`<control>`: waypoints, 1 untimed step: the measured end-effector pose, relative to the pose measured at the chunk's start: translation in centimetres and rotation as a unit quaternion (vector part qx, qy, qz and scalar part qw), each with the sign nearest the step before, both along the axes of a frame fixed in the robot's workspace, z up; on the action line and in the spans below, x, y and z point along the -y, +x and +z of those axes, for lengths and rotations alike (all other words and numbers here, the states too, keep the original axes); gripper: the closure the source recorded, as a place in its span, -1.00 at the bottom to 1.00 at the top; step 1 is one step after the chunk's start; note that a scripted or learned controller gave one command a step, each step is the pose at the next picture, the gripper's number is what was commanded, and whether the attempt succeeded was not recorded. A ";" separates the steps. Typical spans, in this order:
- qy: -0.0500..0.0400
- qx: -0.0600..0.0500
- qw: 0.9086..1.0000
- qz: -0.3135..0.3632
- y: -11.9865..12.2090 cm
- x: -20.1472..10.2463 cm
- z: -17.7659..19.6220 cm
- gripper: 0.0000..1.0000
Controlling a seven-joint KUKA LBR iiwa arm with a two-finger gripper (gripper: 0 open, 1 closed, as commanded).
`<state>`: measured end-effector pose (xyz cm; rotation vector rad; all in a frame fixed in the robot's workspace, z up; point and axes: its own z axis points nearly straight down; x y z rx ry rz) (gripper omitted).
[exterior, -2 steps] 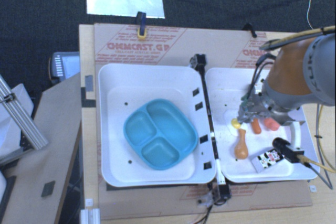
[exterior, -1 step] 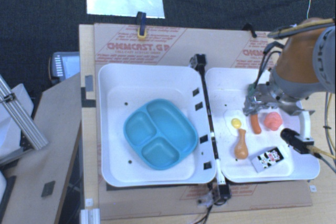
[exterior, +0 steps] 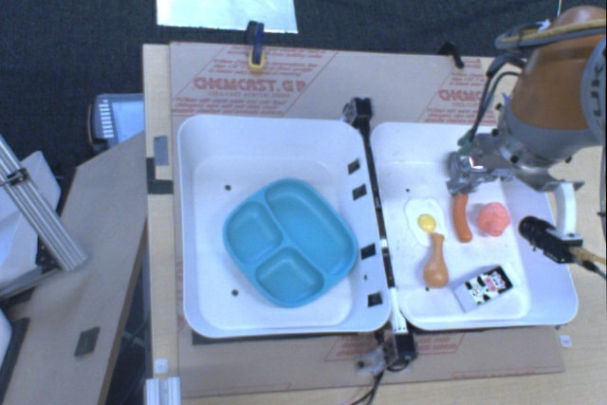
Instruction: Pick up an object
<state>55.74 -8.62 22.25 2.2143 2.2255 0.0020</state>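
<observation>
Nearby, egg [exterior: 424, 217], sausage [exterior: 462, 219], ball [exterior: 493, 218].

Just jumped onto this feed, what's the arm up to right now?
The arm is reaching into the right bin, with its gripper low over the top end of a toy hot dog sausage. Nothing is visibly lifted yet. Around the sausage lie a fried egg, a pink ball-like piece, a chicken drumstick and a small black-and-white carton. The left bin holds a blue divided plate.

"CHEMCAST GP" — red print on board [exterior: 248, 82]
</observation>
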 end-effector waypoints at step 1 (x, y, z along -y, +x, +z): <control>0.000 0.000 1.000 0.000 0.0 0.8 4.5 1.00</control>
